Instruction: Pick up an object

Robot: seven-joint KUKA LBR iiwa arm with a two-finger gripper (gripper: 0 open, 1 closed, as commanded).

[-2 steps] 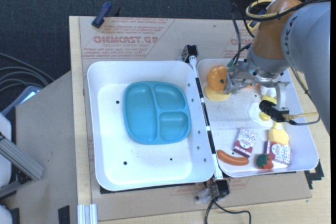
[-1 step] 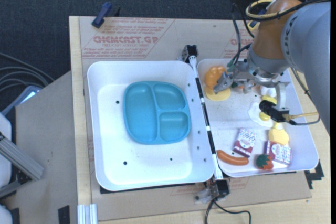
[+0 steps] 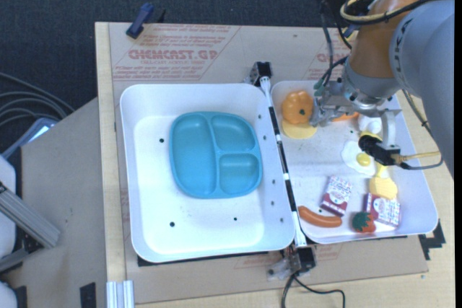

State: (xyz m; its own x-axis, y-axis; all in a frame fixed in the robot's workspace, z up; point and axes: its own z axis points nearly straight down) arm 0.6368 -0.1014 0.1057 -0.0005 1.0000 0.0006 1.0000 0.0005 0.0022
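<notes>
While I watch from the overhead camera, here is what I read:
Arm: grey with an orange band, reaching in from the right over the right bin [image 3: 426,216].
Tool [image 3: 323,110]: low in the right bin's far left corner, just beside the orange toy fruit [image 3: 297,107]; I cannot tell how it is set.
Orange toy fruit: sitting on a pale yellow piece [image 3: 299,130], near the divider between the 2 bins.
Fried-egg toy [image 3: 359,157]: mid-bin, right of the fruit.
Yellow block [image 3: 383,187]: just below the egg.
2 small red-and-white packets [image 3: 337,194]: near the front edge.
Toy sausage [image 3: 320,217]: front left corner.
Left bin [image 3: 137,177]: holds 1 blue 3-compartment tray [image 3: 214,154].
Tabletop [image 3: 173,50]: printed cardboard under both bins.
</notes>
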